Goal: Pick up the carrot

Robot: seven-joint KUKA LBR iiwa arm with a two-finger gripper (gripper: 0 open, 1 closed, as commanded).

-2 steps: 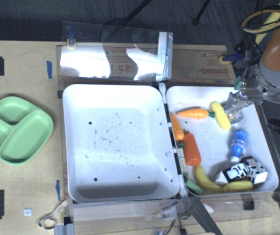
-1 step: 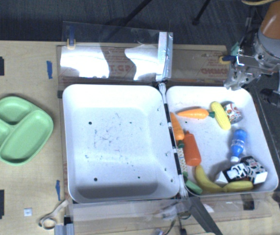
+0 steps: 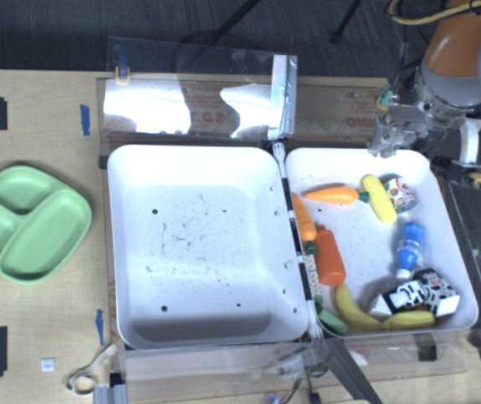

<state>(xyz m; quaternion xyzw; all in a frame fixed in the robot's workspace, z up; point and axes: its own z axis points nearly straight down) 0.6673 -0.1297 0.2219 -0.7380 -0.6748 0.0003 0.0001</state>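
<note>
The carrot (image 3: 331, 195) is lying flat in the right bin (image 3: 455, 251), up near the far edge, pointy end aimed at the divider between the two bins and its green top touching a corn cob (image 3: 379, 199). So it's free on the near side but crowded on the right, which probably matters for how the fingers come down.

The gripper (image 3: 389, 135) hangs over the far right corner of that bin, just above the rim, well apart from the carrot. Can't tell how wide it's open from this angle, it's just a grey blob of metal up there, and I see nothing in it.

Rest of the right bin is busy: an orange bottle (image 3: 330, 257) along the divider, a blue bottle (image 3: 408, 247), bananas (image 3: 367, 313) at the near edge. The left bin (image 3: 198, 225) only shows scuff marks. A green plate (image 3: 27, 223) sits off on the bench's left edge, out of the way.

My guess: the arm needs to slide left and drop, gripping across the carrot's middle to avoid the corn.
</note>
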